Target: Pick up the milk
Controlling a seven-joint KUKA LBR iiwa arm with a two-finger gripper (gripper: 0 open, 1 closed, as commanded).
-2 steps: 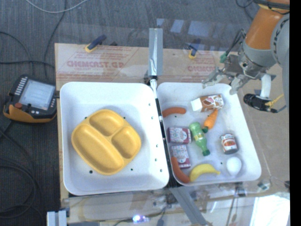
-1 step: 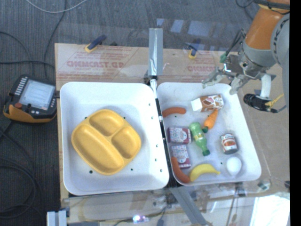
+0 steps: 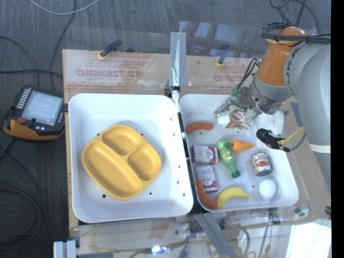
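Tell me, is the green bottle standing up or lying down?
Lying down: the green bottle rests on its side in the right bin, beside the carrot.

I can make out faint red lettering, seemingly "CHEMCAST GP", on the protective sheet (image 3: 110,74) along the bench's far left edge, and more red print (image 3: 228,78) near the far right, too blurred to read. Labels on items in the bins stay illegible.

Robot lab, teach pendant (image 3: 35,113) on carpet, loose cables (image 3: 64,4), clamped bench (image 3: 123,71)
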